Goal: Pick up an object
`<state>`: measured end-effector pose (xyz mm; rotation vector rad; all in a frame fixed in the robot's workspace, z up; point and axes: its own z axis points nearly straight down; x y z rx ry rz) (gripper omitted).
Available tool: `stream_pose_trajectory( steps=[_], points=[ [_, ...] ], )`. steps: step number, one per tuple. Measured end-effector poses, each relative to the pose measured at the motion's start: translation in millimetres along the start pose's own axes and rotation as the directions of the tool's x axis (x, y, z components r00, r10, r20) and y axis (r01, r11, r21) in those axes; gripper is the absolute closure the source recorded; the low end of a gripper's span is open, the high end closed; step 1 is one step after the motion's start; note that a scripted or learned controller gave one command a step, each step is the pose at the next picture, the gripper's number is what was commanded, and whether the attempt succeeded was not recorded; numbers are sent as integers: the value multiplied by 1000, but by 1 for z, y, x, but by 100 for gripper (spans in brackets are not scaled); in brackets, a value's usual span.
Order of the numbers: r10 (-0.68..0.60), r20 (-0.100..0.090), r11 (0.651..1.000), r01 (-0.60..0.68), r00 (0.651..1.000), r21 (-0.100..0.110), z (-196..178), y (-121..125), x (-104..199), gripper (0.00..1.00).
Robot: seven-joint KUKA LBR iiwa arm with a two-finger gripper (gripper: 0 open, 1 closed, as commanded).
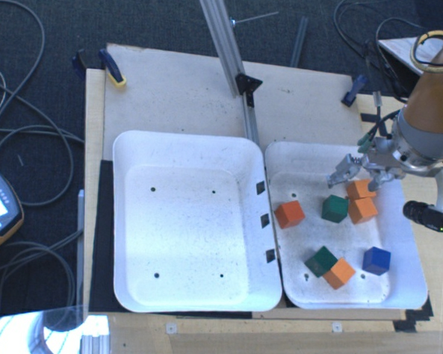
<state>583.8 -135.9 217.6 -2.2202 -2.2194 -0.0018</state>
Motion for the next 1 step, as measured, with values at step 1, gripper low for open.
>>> stream_pose_trajectory(
  steps=[1],
  points=[
    [4,-1,1000,-4,1000,12,102,-74,-28,0]
  ],
)
